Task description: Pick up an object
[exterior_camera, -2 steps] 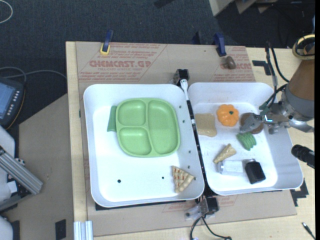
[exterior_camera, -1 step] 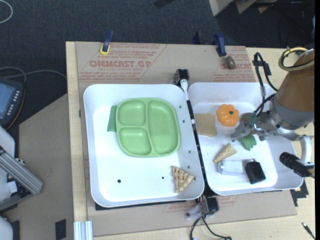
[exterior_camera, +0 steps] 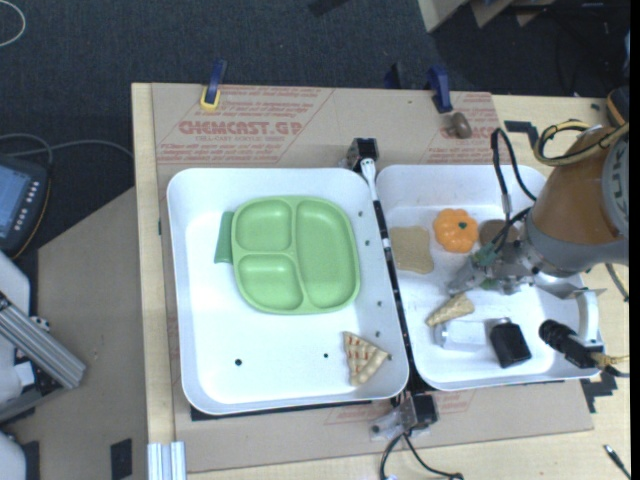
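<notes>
gripper (exterior_camera: pixel 487 268) over r bin (exterior_camera: pixel 420 193)

Two bins side by side, the gripper (exterior_camera: pixel 487 266) low in the right bin (exterior_camera: pixel 425 183).

Just left of the gripper lies a wedge of food (exterior_camera: pixel 450 310), with a flat biscuit (exterior_camera: pixel 411 249) further left and a small pumpkin (exterior_camera: pixel 456 230) behind it (close, whether touching is unclear). A dark block (exterior_camera: pixel 509 343) lies in front. Well to the left, in the left bin (exterior_camera: pixel 200 298), sit a divided tray (exterior_camera: pixel 295 253) and a waffle piece (exterior_camera: pixel 364 356).
</notes>
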Robot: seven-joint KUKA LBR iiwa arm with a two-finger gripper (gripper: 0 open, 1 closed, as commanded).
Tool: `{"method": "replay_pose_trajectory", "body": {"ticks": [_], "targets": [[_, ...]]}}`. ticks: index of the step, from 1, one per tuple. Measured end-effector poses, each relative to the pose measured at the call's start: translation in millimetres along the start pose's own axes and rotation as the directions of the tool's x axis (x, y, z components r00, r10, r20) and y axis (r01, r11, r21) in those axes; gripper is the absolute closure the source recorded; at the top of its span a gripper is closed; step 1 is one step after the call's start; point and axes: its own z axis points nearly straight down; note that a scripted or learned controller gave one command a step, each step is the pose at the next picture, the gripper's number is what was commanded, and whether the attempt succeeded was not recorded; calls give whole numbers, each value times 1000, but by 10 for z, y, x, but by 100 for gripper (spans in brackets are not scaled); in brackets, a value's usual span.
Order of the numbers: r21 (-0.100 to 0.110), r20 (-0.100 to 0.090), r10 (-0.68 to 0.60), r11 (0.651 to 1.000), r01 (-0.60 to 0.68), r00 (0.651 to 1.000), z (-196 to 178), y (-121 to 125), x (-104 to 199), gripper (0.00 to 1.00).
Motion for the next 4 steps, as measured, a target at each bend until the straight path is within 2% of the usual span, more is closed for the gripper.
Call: {"method": "replay_pose_trajectory", "body": {"ticks": [1, 3, 4], "targets": [[-5, 1, 2, 1000, -2, 1000, -125, 9, -5, 100], [-12, 5, 0, 1000, 0, 1000, -1275, 60, -157, 100], [-9, 3, -1, 1000, 1, 1000, -1403, 67, -159, 100]]}}
